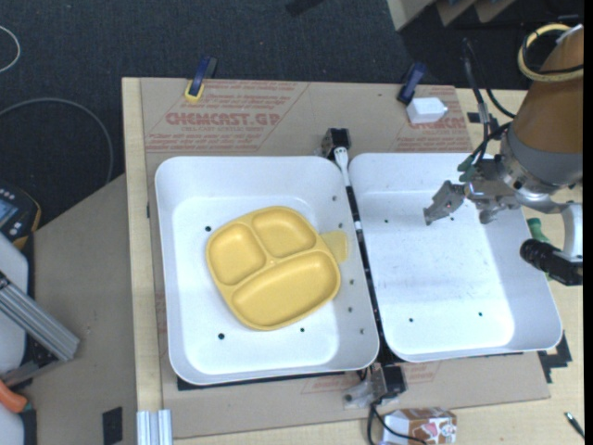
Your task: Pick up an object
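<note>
A: Where does the plate point(271, 267) lie from the tool point(466, 203)?

B: Well off to the tool's left in the camera view, and a little lower in the frame. The tool hangs over the upper part of the right bin point(435, 327); the plate lies flat in the left bin point(181, 239), so the ridge where the two bins meet is between them.

A: Is the tool holding anything?

B: No. Its two fingers are spread apart and I see nothing between them, just the white floor of the right bin under them.

A: How does the plate sit?

B: It is a yellow plate with three compartments, the two small ones on the side farther from the camera, the large one nearer. Its long axis runs at a slant, from upper left to lower right. Its right edge comes close to the wall of its bin, near the ridge.

A: So what does the pick turn on?

B: I judge it is the sideways reach: the arm must carry the tool across the ridge to the left before it can come down. The rim nearest the tool is the right one, and that looks the likeliest place to grip, though the bin wall leaves little room there.
</note>
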Controlling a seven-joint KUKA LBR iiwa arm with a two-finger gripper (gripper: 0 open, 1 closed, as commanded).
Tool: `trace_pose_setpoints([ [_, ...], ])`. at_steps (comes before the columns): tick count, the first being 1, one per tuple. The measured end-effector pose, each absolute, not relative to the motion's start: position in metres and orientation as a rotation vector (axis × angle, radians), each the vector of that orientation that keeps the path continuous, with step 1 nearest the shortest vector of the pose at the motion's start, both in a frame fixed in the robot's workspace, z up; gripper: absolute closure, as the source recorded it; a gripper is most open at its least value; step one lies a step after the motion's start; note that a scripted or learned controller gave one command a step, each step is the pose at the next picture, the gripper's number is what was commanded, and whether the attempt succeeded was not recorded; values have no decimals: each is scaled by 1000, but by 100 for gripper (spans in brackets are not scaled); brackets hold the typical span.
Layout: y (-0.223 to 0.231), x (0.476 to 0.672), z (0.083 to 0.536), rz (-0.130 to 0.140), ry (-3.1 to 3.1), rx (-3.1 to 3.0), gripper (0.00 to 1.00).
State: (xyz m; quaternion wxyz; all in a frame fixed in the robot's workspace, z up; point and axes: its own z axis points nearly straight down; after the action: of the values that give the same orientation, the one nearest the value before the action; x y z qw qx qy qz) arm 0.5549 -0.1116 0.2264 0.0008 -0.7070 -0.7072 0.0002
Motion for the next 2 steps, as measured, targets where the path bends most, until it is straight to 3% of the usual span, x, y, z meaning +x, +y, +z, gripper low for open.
trace_pose_setpoints([
  [1, -22, 525, 334, -18, -2239, -2214, 0],
  [2, 25, 479, 419, -17, -2234, -2217, 0],
])
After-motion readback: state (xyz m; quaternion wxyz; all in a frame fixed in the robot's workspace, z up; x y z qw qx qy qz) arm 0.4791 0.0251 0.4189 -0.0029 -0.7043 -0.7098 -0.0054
